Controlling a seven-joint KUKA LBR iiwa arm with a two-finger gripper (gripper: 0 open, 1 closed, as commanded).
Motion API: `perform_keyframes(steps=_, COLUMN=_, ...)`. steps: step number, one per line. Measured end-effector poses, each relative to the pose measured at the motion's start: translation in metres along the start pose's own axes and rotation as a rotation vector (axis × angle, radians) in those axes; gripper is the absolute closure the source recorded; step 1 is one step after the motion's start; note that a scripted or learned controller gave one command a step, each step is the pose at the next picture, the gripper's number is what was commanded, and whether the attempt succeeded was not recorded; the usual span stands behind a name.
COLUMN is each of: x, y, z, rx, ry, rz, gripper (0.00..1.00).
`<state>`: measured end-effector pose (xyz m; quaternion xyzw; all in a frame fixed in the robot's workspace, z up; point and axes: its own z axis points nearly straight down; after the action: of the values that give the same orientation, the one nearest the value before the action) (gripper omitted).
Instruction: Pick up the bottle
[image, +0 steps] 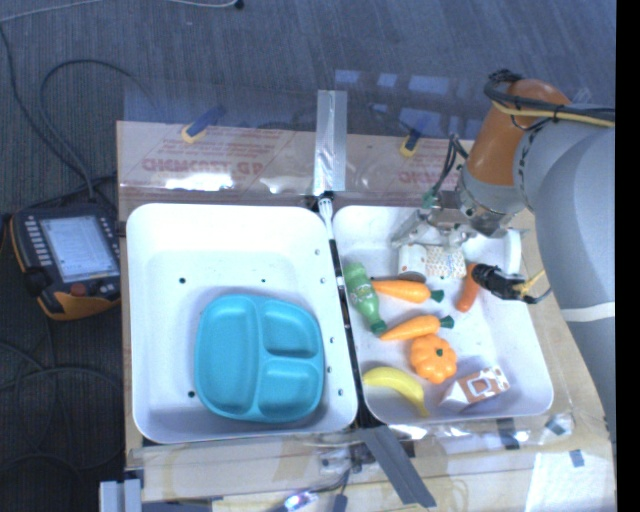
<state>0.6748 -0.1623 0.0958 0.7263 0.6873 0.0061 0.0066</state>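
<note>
The green bottle (362, 294) lies on its side along the left wall of the right bin (530, 345), next to the divider. My gripper (434, 238) hangs over the back of the same bin, to the right of the bottle and well apart from it. Its fingers are spread open with nothing between them. Just below it lies a white speckled item (442, 263).
Two carrots (402, 291) (412, 327) lie right beside the bottle, and a third carrot (467, 290) lies farther right. An orange pumpkin (432, 358), a banana (394, 385) and a small box (478, 385) fill the front. A blue divided plate (260, 355) sits in the left bin.
</note>
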Motion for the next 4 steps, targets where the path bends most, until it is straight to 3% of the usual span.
perform_keyframes(steps=1, x=0.006, y=-0.003, z=0.000, rx=0.006, ry=-0.006, rz=0.119, gripper=0.00)
perform_keyframes(steps=2, x=-0.019, y=-0.059, z=-0.001, rx=-0.005, ry=-0.004, rz=0.201, gripper=0.00)
perform_keyframes(steps=3, x=0.026, y=-0.045, z=-0.001, rx=-0.007, ry=-0.008, rz=0.475, gripper=0.00)
perform_keyframes(steps=4, x=-0.022, y=-0.007, z=0.005, rx=0.082, ry=0.008, rz=0.887, gripper=0.00)
